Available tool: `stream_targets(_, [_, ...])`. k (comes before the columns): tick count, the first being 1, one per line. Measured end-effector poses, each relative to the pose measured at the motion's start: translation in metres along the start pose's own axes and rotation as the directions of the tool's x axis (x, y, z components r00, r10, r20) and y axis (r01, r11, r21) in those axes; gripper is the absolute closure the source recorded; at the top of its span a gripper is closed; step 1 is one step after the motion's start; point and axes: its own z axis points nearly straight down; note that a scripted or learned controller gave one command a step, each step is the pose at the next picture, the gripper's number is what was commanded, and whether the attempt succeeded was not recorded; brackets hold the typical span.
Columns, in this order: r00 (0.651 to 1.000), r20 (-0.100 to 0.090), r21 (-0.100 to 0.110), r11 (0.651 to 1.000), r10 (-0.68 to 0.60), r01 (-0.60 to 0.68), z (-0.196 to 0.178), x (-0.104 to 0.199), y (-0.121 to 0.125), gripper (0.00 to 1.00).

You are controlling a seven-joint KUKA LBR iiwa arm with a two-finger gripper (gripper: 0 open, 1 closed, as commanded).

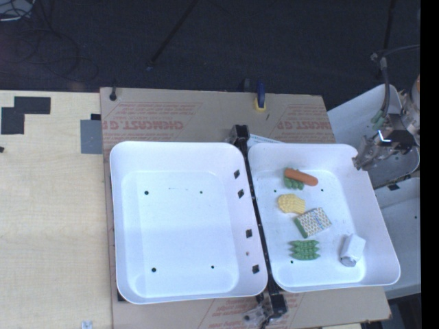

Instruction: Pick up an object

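Hanging over the right bin's upper right rim, the claw grips nothing visible; whether it is apart or together I cannot tell. A carrot lies left of it, well apart.

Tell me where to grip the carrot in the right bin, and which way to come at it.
Grip the carrot across the middle of its orange body, coming straight down from above. It lies flat, its long axis running left to right, green end to the left, so the fingers would likely close best across its narrow width. The corn lies apart, nearer the camera, leaving room. The gripper sits at the bin's right rim.
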Motion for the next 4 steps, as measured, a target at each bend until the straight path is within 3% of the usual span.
stream_targets(1, [1.0,0.001,0.0,1.0,0.005,-0.005,0.026,-0.067,-0.083,1.0])
stream_targets(2, [1.0,-0.005,0.0,1.0,-0.013,0.013,0.083,0.026,-0.041,1.0])
stream_targets(3, [1.0,-0.005,-0.008,1.0,-0.021,0.021,0.052,0.171,-0.015,1.0])
stream_targets(4, [1.0,0.0,-0.015,1.0,-0.007,0.007,-0.017,0.195,0.037,1.0])
